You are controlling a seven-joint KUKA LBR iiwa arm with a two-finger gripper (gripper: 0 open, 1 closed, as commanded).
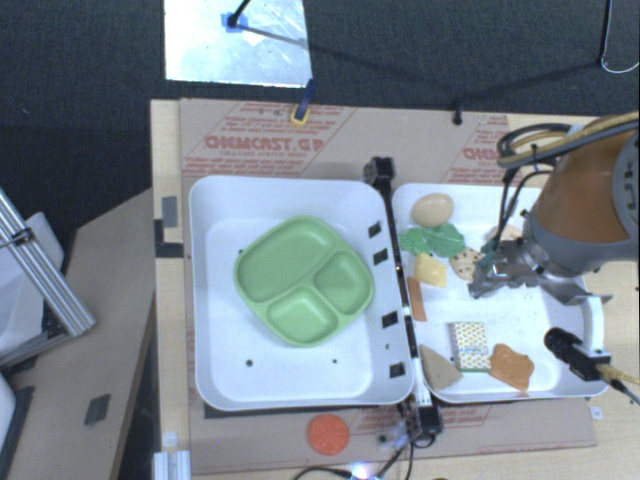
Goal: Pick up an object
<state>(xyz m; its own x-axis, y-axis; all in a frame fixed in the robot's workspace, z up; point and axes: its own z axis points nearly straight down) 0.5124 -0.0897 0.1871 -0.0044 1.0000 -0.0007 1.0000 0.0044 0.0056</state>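
Plainly the risk lies in the crowding: the gripper (488, 274) hangs low in the right bin (520, 313), just beside a cookie (463, 262), and that cookie sits close to a cheese wedge (431, 269) and a green leaf (433, 239). Whether it is apart or together cannot be told from this slanted view, and nothing can be seen held in it. If it comes down a little off, it may push the cookie against the cheese rather than take it, or catch two pieces at once. The cookie looks flat and thin, so a close from above could slip over it and come away with nothing. The bulky wrist also blocks part of the bin, so anything under it is hidden.

Candidates for the pick all lie in the right bin. Besides the three near the gripper there is a pale egg (432, 209) toward the far corner, an orange stick (415, 298) along the left wall, a patterned box (469, 346), a tan wedge (440, 368) and an orange piece (511, 366) near the front edge. The front group sits well apart from the gripper.

The left bin (215, 268) holds a green tray (303, 280) with three compartments, lying askew, nothing in it. An orange disc (328, 433) rests on the surface (240, 428) outside both bins
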